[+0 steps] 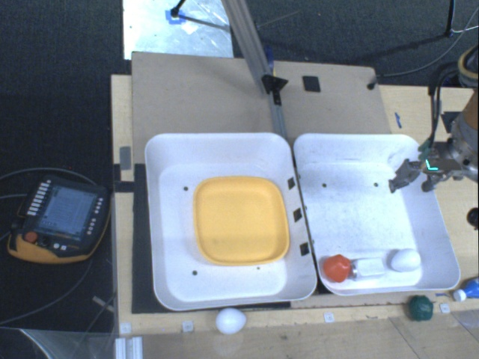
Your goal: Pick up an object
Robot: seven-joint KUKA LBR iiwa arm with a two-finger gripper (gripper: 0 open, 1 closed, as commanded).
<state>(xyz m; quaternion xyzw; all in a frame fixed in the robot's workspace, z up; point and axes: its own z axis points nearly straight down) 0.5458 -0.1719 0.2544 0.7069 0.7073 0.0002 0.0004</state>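
Note:
The right bin holds three small things along its near wall: a red-orange ball, a pale clear tube next to it, and a white egg-shaped object. A square yellow plate lies flat in the left bin. My gripper hangs over the far right part of the right bin, well away from the three objects. Its dark fingers are spread open with nothing between them.
On the bench in front of the bins lie a white egg, a dark green ball and a blue object. A teach pendant sits on the floor at left. A slanted metal bar crosses the back.

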